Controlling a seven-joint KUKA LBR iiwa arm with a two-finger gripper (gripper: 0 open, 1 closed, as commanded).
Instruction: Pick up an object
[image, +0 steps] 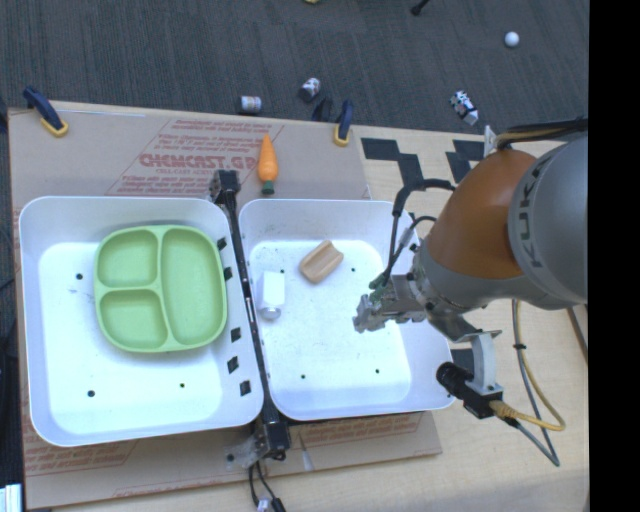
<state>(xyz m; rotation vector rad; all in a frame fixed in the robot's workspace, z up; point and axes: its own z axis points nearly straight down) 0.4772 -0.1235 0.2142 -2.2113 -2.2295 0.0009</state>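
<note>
At 3 o'clock of right bin, end effector hovers low; grip state unreadable. Tan block lies at its 11 o'clock, apart, probably the target; white piece at 9.

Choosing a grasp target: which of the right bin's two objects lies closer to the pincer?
The tan block; the white object lies further left of the pincer.

Dark ribbed floor strewn with small bits; cardboard sheet covers the bench
</note>
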